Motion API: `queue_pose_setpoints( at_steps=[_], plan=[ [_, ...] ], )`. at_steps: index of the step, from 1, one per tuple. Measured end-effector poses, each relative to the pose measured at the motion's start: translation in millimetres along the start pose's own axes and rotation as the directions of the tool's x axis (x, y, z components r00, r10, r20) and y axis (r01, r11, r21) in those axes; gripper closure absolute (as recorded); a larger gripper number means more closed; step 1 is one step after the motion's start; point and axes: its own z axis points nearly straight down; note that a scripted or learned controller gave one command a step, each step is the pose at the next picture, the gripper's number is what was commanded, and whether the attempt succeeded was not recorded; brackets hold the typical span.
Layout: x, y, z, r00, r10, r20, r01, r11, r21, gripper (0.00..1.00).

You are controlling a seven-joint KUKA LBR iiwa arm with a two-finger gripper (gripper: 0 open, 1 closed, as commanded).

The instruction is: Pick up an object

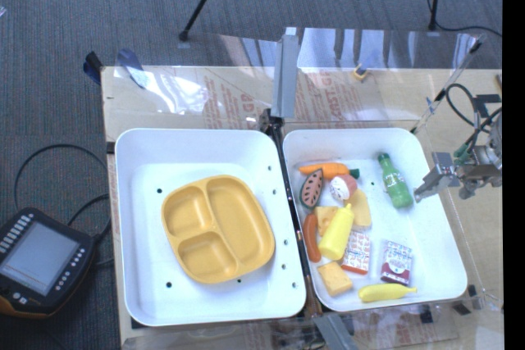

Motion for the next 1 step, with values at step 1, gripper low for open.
queue_pose_setpoints(
  at_steps=[1],
  plan=[
    [107.1,79.9,35.1,0.998,-0.065,-0.002,0.065,0.998,0.002,0.0]
  ],
)
